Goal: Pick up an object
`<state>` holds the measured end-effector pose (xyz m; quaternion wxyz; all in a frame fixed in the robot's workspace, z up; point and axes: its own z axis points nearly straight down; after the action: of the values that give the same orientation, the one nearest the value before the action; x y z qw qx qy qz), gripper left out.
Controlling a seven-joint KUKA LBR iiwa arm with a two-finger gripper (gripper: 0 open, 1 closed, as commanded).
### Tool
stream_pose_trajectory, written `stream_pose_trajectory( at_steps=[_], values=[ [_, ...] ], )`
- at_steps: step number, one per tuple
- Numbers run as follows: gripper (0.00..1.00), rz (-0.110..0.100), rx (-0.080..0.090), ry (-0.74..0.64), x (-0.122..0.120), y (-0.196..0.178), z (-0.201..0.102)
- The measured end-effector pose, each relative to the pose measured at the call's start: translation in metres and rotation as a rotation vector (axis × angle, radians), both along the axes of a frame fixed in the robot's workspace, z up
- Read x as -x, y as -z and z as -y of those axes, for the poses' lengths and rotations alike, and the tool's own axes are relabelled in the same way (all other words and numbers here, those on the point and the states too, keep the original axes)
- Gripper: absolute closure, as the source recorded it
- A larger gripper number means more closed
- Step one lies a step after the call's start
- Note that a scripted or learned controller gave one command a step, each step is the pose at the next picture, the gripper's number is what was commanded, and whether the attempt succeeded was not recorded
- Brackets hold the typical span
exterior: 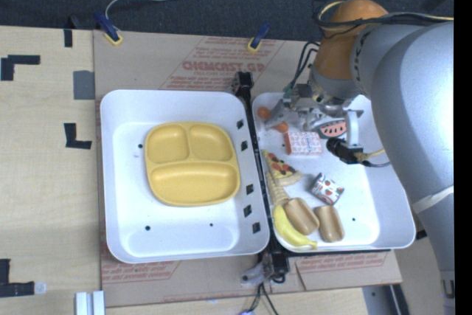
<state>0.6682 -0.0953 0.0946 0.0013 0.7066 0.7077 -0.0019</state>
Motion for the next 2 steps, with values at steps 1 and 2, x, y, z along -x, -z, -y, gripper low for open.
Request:
stream_pose_trajectory(
  at_steps=[1, 2],
  values=[
    [1.0, -0.002, 0.0, -0.001, 0.0002, -0.0094, -0.0001],
    [0.0, -0.001, 0.0, -0.001, 0.0003, -0.0092, -0.0001]
  ],
)
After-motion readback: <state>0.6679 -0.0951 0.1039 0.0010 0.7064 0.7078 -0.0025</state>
